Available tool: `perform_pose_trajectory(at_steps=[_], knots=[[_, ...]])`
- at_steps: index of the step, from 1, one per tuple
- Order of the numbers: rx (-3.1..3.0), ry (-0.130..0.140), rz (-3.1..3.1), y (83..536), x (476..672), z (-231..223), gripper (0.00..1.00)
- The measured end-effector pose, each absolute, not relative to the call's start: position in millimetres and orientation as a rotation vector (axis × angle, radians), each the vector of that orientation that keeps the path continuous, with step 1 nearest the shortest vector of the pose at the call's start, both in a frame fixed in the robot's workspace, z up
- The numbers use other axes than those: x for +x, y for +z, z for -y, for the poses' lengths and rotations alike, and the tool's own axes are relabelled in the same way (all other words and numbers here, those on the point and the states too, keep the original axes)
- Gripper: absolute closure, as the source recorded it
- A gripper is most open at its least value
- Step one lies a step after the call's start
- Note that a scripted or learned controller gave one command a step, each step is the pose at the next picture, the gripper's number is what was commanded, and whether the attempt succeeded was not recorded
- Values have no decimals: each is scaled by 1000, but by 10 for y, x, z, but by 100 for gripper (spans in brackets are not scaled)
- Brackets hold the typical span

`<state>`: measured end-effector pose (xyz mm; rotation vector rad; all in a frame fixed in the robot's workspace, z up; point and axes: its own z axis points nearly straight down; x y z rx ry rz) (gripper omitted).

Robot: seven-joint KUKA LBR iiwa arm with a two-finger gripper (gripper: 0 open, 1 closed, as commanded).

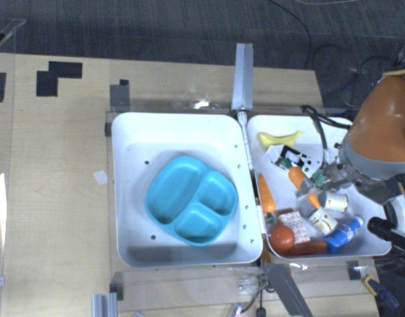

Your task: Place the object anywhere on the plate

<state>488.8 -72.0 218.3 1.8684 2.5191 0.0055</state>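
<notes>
A blue plate with three compartments lies in the left white bin. My gripper is low in the right bin, over a heap of toy foods. It hangs beside a small orange piece and a white can. The wrist and the big orange band cover part of the heap. I see nothing lifted clear of the bin.
The right bin holds a yellow banana, a black-and-white card, an orange carrot, a red tomato, a red sausage and a blue bottle. A grey post stands behind the bins' shared wall.
</notes>
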Motion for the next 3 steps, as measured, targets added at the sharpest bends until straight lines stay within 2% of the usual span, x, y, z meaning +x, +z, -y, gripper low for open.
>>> perform_pose_trajectory(at_steps=[1, 2, 3], knots=[[1599, 3, -2701, 1840, 4884, 197, 100], [1678, 5, -2651, 1980, 5138, -522, 100], [1678, 5, -2651, 1980, 5138, -522, 0]])
